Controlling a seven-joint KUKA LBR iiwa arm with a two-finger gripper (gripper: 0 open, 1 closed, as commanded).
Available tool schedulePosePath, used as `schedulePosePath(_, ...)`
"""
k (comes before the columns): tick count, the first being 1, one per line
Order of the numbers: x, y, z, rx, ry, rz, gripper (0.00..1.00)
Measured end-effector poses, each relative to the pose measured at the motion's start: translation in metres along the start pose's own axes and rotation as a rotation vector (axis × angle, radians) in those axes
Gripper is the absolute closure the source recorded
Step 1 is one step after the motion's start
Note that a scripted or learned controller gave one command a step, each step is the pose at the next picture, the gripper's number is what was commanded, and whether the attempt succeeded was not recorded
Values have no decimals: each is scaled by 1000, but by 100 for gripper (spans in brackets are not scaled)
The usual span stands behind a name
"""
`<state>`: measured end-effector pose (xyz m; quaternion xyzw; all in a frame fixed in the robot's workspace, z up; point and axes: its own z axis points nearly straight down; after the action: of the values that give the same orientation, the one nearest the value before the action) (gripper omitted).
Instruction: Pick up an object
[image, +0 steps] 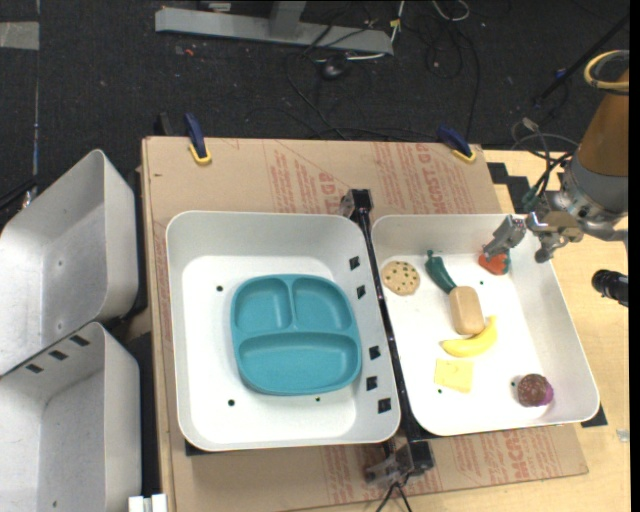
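- The claw (526, 240) hangs over the far right corner of the right bin (572, 330). Its two fingers (504, 237) are spread apart with nothing between them. The grey arm, with its orange band, rises up and away to the right.
- A small red object (493, 263) lies in the bin just below the claw's picture-left finger. Whether the fingertip touches it cannot be told.
- A dark green piece (438, 270) lies near the claw, to its left and a little nearer the camera, just past the red object.
- A tan bread roll (466, 309) lies down and left of the claw, just beside the green piece's lower end.
- A round speckled cookie (401, 278) sits further left of the claw, by the bin's left wall.
- A yellow banana (470, 343) curves against the near end of the roll, touching it.
- A flat yellow block (454, 375) lies just beyond the banana, further from the claw.
- A dark purple ball (533, 390) sits well below the claw, in the bin's near right corner.
- The left bin (190, 300) stands well to the claw's left, touching the right bin. It holds a teal divided plate (295, 333).
- Both bins rest on a cardboard sheet (300, 170), held by two blue clamps (199, 140) at its far edge.
- Furthest from the claw, two spare white bins (60, 250) sit at the far left.
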<state>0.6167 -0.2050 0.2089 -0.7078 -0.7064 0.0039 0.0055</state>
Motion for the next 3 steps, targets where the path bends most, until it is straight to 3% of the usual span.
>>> schedulePosePath(1, 1, 3, -9, -14, -3, -3, 0)
schedulePosePath(3, -3, 0, 112, -11, -2, -2, 0)
